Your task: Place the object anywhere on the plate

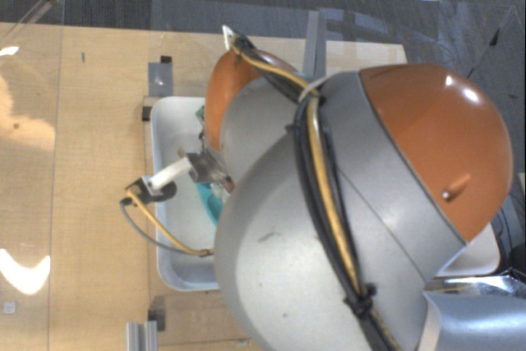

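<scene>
Close up, grey arm [329, 218] bent low over white bin [164, 177], claw state impossible to tell

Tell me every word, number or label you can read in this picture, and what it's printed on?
None can be read.
The grey arm and its orange band carry no visible lettering.
The white bin and the wooden bench show no print.
A teal object in the bin is mostly hidden; any marking on it cannot be made out.
</scene>
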`<state>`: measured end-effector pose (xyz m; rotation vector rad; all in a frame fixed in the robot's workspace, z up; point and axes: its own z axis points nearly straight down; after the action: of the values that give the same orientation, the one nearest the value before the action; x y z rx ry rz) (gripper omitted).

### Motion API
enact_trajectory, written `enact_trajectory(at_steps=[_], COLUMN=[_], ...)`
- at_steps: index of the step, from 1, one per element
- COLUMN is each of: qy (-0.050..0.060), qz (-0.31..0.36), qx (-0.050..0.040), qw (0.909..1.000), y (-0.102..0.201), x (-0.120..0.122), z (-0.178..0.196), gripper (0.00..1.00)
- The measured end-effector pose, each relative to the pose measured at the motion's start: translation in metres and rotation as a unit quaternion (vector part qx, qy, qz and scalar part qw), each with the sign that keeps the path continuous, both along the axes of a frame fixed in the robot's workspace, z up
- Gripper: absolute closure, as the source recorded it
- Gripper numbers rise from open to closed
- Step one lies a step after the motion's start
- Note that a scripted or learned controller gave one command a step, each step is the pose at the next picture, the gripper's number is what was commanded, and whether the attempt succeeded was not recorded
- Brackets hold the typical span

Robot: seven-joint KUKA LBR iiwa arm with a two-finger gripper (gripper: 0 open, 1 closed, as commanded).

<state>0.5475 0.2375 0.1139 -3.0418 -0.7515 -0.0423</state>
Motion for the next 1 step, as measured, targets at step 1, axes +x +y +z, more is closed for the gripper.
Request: enact_trajectory(at_steps=[1], qy=[0.019], qz=[0.201], qx=[-0.0037], qw=[0.9794], y=[-0.0215], x=[0.0631], z=[0.0076], gripper=[1.0])
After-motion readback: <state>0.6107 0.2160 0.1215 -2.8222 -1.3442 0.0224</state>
